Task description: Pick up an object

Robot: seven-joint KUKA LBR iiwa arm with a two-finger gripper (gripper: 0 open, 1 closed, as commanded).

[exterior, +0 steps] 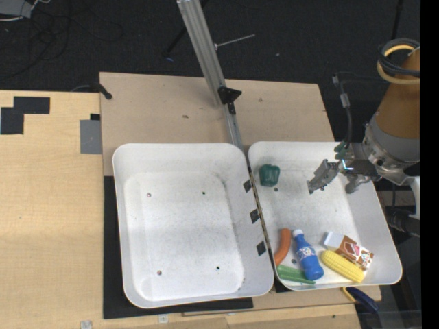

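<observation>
Wooden bench [171, 108], two white bins. Right bin [384, 252] holds one pepper [268, 175], carrot [282, 245], bottle [307, 255], corn [343, 265], packet [354, 251]; labels unreadable. Gripper [336, 178] open, empty, above that bin.

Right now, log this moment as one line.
gripper open, above right bin | holding nothing | pepper at bin's left | bottle, corn near front

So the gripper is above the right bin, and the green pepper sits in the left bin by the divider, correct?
Not quite. The camera view shows the green pepper in the right bin, near its upper left corner beside the divider, not in the left bin. The gripper is above the right bin, as you said.
</observation>
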